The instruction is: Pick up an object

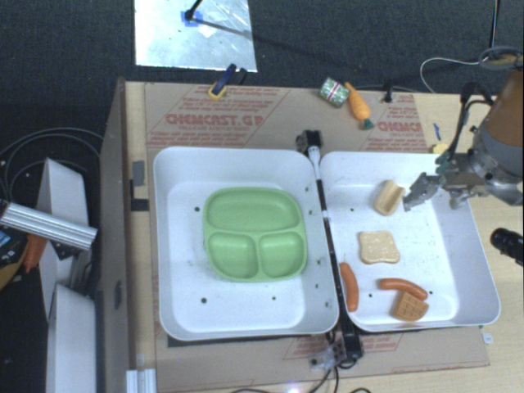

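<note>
The right white bin holds several toy foods: a bread roll piece, a toast slice, a sausage by the left wall, a second sausage and a waffle. My gripper hangs over the bin's upper right part, just right of the roll and apart from it. Its fingers stand open with nothing between them.
The left white bin holds a green divided plate. Behind the bins, on the cardboard, lie a toy carrot, a small green can and a yellow-blue clip. A cable loops near the arm at the right.
</note>
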{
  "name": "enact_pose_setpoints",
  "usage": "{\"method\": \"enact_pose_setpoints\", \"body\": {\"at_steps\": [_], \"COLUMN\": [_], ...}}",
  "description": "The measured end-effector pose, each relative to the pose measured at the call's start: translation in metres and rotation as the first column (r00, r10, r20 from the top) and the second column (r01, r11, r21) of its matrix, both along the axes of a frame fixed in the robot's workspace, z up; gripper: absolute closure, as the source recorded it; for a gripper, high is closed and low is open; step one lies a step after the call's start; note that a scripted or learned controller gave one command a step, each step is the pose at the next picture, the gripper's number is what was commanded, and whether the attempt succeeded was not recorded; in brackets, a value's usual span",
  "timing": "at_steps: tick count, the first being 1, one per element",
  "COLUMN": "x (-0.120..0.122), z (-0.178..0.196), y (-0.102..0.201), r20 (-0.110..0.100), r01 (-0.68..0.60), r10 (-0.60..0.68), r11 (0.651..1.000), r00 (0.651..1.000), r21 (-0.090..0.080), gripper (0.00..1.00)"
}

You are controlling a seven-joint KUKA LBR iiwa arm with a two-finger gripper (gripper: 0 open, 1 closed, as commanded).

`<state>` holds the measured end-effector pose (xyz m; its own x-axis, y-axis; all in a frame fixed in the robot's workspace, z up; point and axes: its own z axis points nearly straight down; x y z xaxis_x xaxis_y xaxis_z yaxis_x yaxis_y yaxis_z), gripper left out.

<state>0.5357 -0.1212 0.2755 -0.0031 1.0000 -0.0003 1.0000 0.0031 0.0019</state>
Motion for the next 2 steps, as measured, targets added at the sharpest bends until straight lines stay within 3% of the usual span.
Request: {"method": "enact_pose_setpoints", "body": {"at_steps": [1, 2], "x": [0.0, 0.014], "z": [-0.094, -0.185], "y": [0.005, 0.007], "r20": [-0.003, -0.005], "r01": [0.002, 0.002], "r10": [-0.002, -0.002], "r11": [1.0, 1.0], "r00": [1.0, 1.0], "r21": [0.0, 0.001], "gripper": [0.0, 0.0]}}
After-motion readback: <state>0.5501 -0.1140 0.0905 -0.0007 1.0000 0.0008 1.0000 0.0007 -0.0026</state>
